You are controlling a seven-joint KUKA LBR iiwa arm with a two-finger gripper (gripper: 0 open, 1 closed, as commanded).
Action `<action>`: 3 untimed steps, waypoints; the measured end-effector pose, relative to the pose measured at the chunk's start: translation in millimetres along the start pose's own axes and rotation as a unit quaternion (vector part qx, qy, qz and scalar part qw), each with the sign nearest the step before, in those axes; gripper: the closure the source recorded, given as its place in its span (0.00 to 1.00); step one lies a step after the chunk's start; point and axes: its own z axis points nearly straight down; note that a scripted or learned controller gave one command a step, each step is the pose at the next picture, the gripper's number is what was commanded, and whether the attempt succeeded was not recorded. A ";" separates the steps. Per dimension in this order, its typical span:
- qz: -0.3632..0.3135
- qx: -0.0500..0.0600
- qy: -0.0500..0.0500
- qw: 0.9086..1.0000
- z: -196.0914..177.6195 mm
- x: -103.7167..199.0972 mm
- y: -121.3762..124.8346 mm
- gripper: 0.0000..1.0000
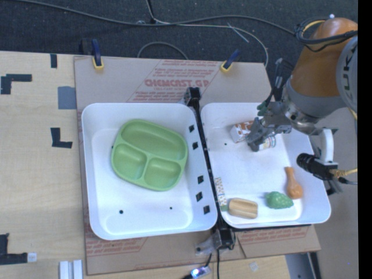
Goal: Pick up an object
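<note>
Positioned low in the right bin (302, 217), jaws (257, 141) beside the crumpled wrapper (243, 131) for a grasp; jaw state cannot be told.

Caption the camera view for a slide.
Gripper over a small packet in the right bin; green divided plate in the left bin.

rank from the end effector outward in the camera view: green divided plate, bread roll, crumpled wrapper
1. crumpled wrapper, right beside the end effector in the right bin
2. bread roll, right bin's near edge
3. green divided plate, in the left bin
</note>
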 end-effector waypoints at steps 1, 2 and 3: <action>0.000 0.001 0.000 1.000 0.4 47.4 13.4 1.00; 0.000 0.001 -0.001 1.000 21.6 104.0 27.8 1.00; 0.001 0.000 -0.001 1.000 22.8 150.1 46.7 1.00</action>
